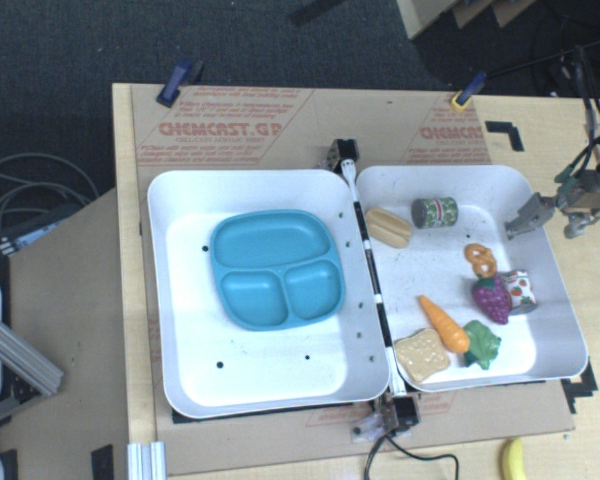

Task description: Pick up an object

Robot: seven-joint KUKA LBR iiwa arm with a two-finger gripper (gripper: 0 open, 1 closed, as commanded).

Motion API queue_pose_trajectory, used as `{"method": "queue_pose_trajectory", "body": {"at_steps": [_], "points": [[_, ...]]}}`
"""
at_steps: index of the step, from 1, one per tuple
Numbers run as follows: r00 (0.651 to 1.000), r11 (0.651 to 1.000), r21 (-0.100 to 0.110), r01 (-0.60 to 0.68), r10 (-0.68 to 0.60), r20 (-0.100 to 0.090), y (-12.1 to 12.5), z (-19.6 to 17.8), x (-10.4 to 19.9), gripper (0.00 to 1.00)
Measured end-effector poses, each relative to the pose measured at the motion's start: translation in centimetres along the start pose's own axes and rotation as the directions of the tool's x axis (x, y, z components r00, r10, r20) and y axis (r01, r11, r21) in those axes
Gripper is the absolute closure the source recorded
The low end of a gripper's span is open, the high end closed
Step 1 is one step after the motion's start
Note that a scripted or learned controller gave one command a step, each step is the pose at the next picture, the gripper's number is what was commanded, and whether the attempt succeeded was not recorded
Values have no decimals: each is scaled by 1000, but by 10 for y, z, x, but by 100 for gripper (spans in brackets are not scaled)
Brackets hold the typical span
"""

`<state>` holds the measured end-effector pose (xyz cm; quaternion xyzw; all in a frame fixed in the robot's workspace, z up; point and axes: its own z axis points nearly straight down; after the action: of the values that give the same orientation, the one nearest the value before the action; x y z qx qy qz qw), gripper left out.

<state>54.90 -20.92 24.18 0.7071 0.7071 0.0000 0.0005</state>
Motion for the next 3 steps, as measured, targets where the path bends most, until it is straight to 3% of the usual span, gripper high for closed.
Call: {"method": "queue_pose_trajectory", "body": {"at_steps": [1,2,3], "points": [[1000,1000,3,1,-1,-2,15,127,17,0],[1000,1000,3,-1,1,-1,-22,158,12,0],[1000,1000,0,-1,1,-1,-21,147,12,100]]}}
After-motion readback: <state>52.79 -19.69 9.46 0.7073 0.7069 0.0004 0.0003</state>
